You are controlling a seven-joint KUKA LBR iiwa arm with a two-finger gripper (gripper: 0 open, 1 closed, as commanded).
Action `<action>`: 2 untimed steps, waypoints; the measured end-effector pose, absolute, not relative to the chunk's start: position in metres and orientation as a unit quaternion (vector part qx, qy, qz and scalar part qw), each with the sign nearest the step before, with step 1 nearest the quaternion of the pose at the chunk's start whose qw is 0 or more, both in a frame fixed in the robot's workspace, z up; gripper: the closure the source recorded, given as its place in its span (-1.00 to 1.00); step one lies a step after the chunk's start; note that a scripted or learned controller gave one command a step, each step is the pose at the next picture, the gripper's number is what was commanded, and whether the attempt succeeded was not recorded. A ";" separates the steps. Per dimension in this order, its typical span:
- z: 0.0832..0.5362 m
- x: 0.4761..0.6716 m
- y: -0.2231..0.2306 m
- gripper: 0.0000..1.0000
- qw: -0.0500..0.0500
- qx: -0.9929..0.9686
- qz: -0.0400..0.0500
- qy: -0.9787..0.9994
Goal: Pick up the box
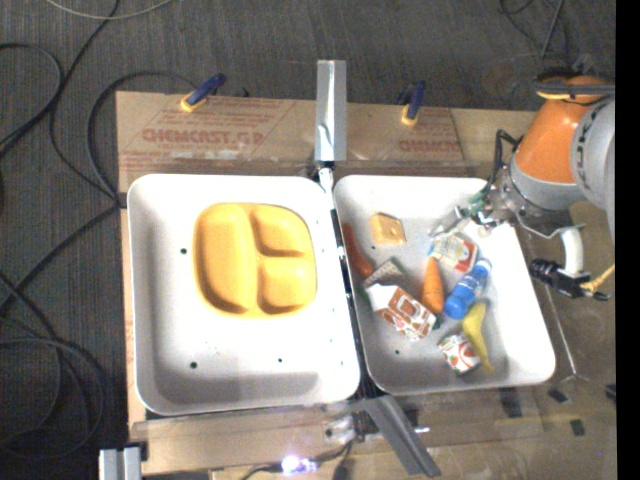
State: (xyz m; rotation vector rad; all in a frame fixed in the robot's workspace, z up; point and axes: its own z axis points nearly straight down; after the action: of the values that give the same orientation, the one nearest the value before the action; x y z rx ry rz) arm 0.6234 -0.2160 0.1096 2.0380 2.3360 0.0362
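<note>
we see an evenly lit scene from overhead, fairly bright on the two white bins point(240, 378), which look slightly washed out. shadows are soft and short, gathering under the yellow tray point(256, 258) and along the bin rims. the dark floor point(100, 28) stays dim and grainy. a small bluish-white glare spot point(292, 464) burns at the bottom edge. fine detail is soft throughout.
</note>
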 end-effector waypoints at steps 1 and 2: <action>0.109 0.622 -0.218 -1.00 0.021 0.633 0.010 0.774; 0.096 0.619 -0.156 -1.00 0.004 0.658 0.002 0.753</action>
State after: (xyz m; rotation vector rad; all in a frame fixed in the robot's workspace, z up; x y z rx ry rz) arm 0.6192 -0.1565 0.0961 2.0635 2.3585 0.0060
